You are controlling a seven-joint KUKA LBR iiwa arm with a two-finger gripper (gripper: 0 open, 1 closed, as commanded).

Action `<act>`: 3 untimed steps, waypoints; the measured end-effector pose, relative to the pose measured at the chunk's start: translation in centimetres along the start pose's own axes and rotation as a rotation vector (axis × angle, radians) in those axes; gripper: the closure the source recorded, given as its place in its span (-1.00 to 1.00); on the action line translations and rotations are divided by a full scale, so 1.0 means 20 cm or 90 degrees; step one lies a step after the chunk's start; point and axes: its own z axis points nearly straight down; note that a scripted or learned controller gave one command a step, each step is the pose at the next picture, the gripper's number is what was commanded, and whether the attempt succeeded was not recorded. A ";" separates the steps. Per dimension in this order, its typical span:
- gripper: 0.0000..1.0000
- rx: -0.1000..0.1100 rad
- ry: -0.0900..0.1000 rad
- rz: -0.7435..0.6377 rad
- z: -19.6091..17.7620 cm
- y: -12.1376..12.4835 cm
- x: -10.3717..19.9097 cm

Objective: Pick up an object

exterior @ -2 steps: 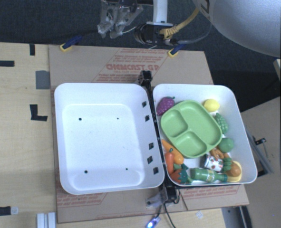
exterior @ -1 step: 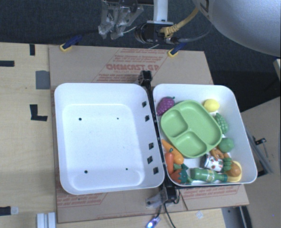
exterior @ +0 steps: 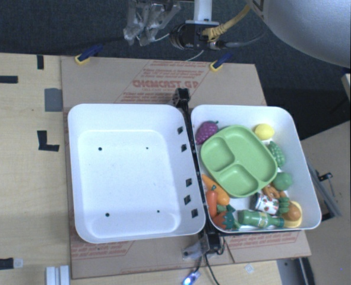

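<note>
The right bin (exterior: 294, 129) holds a heap of toy food. A green divided plate (exterior: 237, 159) lies on top of the heap. Purple grapes (exterior: 206, 130) sit at its upper left and a yellow lemon (exterior: 263, 131) at its upper right. An orange carrot (exterior: 214, 198) lies along the bin's left wall, with a green bottle-like piece (exterior: 255, 218) near the front. My gripper (exterior: 146, 27) hangs high at the top of the view, well behind both bins and over the bench's far edge, with no object seen in it.
The left bin (exterior: 80, 159) stands beside the right one, joined by a black hinge strip (exterior: 189, 165). Both rest on a cardboard sheet (exterior: 157, 82) held by yellow-blue clamps (exterior: 89, 53). Cables (exterior: 223, 28) hang near the gripper.
</note>
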 end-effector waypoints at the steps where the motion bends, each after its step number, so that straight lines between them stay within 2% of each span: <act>1: 1.00 0.010 -0.003 0.003 1.26 0.02 -0.01; 2: 1.00 0.001 0.002 0.000 1.03 -0.43 -0.02; 3: 1.00 -0.013 0.007 0.001 0.16 -0.51 -0.07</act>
